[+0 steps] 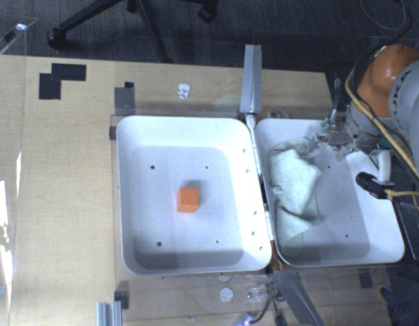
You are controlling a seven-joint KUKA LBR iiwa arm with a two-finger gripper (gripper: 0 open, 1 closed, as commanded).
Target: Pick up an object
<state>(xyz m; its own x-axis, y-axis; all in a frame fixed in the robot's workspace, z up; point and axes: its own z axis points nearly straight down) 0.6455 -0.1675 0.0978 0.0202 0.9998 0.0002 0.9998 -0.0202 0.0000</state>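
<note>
An orange cube (188, 200) sits near the middle of the left bin (138, 250). The end effector (331, 136) hangs over the right bin (372, 250)'s far edge beside a crumpled white cloth (294, 182). No writing is readable.

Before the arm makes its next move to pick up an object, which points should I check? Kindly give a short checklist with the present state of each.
1. Target present: an orange cube lies in the left bin. Ok.
2. Cube free of obstruction: it sits alone, away from the walls. Ok.
3. Gripper above the target: it is over the right bin, far from the cube. Not ok.
4. Finger opening: cannot tell.
5. Gripper free of load: a white crumpled material lies under it; whether they touch, cannot tell.
6. Path to the left bin: the divider between the bins must be crossed. Cannot tell.
</note>
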